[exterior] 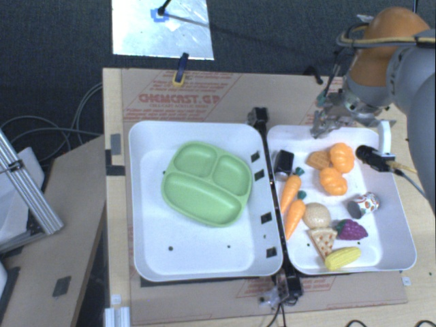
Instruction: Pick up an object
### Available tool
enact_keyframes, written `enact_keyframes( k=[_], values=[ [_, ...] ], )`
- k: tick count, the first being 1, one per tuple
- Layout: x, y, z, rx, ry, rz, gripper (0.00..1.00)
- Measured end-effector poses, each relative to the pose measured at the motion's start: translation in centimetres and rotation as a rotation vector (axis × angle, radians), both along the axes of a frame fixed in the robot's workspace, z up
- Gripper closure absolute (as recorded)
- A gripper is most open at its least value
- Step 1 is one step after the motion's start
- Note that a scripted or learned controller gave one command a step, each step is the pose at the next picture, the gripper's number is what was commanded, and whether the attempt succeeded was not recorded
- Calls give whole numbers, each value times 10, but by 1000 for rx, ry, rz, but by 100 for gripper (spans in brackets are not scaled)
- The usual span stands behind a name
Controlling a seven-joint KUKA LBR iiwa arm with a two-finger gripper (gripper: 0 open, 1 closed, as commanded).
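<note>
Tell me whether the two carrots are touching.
Touching. The camera view shows the upper carrot with its tip overlapping the lower carrot, no gap between them.

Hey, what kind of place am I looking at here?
Probably a robotics lab test bench. A grey arm's claw hangs over a white bin of toy food, such as carrots and corn, beside a bin with a green divided plate, on cardboard with cables around.
</note>
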State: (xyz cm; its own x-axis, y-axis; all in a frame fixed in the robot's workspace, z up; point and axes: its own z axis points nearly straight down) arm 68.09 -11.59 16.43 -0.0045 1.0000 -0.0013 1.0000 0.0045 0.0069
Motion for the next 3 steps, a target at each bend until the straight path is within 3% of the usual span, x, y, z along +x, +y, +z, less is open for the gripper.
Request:
enact_keyframes(
  k=[1,2,3],
  values=[
    [2,0,55,0,-1,1,100],
    [-7,45,66,3,3,5,100],
    [-12,91,51,3,5,4,100]
  ],
)
